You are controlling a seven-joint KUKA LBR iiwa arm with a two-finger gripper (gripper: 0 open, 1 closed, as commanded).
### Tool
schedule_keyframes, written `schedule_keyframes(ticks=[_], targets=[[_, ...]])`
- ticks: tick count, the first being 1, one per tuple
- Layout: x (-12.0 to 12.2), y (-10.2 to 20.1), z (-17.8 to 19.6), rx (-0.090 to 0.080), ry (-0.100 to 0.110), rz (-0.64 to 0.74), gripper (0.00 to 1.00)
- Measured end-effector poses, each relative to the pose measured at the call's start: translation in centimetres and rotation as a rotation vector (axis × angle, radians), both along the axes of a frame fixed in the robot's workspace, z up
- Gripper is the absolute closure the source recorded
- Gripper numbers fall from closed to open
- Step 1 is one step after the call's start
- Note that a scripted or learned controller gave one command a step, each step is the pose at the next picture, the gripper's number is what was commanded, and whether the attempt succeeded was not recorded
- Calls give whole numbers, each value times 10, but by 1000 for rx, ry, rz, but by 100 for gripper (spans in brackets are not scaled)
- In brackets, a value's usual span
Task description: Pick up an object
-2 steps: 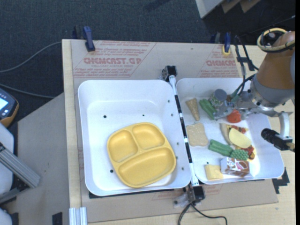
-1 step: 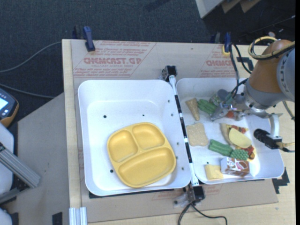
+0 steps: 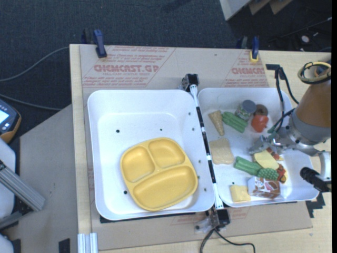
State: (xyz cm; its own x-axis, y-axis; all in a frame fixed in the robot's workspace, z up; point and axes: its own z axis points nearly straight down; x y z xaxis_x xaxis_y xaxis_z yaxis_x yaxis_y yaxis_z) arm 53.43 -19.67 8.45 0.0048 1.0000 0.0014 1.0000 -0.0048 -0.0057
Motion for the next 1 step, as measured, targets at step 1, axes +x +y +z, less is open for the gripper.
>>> schedule_keyframes(ticks=[1], targets=[[76,30,1,-2,-12,11,0]])
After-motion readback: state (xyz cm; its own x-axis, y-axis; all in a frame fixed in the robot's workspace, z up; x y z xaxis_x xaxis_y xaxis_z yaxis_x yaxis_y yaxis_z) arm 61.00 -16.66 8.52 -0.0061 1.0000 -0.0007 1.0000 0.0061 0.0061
